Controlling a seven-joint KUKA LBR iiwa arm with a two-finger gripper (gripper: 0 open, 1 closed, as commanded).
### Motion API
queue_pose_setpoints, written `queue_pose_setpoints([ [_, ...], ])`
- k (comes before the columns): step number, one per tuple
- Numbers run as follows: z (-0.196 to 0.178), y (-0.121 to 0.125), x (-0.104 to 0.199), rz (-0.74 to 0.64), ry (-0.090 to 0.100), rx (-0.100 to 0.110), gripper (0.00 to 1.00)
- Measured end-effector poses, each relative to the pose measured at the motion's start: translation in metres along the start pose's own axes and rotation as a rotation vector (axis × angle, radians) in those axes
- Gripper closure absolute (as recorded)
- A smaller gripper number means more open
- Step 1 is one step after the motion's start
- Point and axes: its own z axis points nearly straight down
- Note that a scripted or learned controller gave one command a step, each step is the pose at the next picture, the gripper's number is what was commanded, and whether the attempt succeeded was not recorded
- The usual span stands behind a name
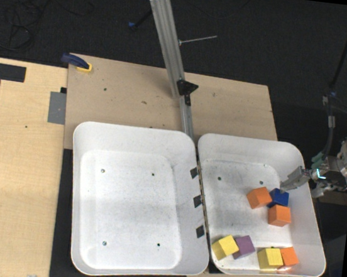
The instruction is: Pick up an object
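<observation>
Counter (166, 96) is pale wood board, matte, with a small blue and yellow clamp (77, 62) near its far left corner. A ribbed aluminium rail (170, 45) slants up from between the bins. Left bin (91, 136): shallow white plastic, rounded corners, floor faintly speckled. Right bin (242, 147): same make, holds seven small cubes. Near edge, left to right: yellow cube (225, 246) touching purple cube (245, 245); then a second yellow cube (270, 258) touching an orange cube (288, 256). Mid-bin cluster: orange cube tilted (258, 197), blue cube (280, 197) beside it, another orange one (279, 215) just below. Claw (296, 177) sits at the bin's right rim, above the cluster; cannot tell its state, and no cube seen in it.
</observation>
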Motion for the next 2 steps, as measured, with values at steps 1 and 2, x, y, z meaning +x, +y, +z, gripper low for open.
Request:
queue_pose_setpoints([
  [1,-0.002,0.001,0.0,0.001,-0.001,-0.004,0.0],
  [2,0.062,0.001,-0.003,0.0,0.001,0.003,0.0],
])
